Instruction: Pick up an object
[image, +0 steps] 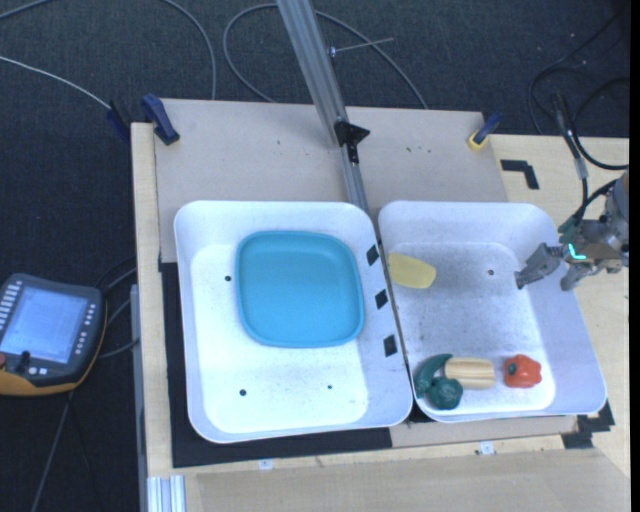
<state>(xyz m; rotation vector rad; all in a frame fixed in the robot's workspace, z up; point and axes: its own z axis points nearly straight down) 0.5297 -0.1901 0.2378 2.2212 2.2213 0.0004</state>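
You had 2 white bins side by side on the bench, and the left bin (200, 300) carried a big blue tray (300, 288) sitting flat in its middle. The right bin (560, 330) was where your pickings lay. Your arm came in over that bin's right rim, and the gripper (553, 268) hung there with its 2 fingers spread apart, nothing between them, well apart from every object.

Now the candidates, biggest first. A green piece (438, 381) sat at the near edge, touching a tan cylinder (471, 373), with a red pepper-like toy (521, 371) just beside that. A yellow piece (411, 271) lay alone near the far left corner of that bin.

My read: these looked like light plastic play food, stiff and smooth, so likely slippery under a pinch. The red one seemed your best bet, rounded and free on its right side; you'd want to close across its middle. The tan cylinder could roll, so take it across its short width
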